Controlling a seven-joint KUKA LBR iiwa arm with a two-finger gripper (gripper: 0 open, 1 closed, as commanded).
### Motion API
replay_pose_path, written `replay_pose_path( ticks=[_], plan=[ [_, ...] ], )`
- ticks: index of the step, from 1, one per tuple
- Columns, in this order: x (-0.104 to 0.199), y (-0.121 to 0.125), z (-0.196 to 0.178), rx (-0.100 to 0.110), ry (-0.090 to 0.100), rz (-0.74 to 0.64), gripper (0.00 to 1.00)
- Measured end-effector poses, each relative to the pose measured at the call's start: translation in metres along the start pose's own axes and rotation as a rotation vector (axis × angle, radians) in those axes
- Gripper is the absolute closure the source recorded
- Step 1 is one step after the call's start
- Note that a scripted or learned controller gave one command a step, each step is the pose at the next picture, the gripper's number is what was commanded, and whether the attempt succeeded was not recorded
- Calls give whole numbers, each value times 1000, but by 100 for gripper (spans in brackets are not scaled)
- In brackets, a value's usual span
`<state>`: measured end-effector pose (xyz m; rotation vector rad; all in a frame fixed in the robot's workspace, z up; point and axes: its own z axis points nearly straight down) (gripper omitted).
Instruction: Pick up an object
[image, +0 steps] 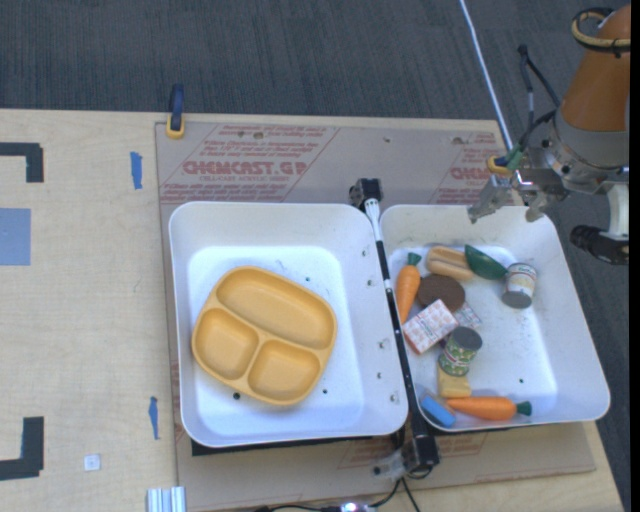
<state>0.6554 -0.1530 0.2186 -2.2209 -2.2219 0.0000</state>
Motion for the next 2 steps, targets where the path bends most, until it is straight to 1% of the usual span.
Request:
replay_pose_path(
  ticks=[1,2],
  plan=[
    [20,-33,131,-6,-1,0,0],
    [19,-32,121,-7,-2,1,100]
  ],
)
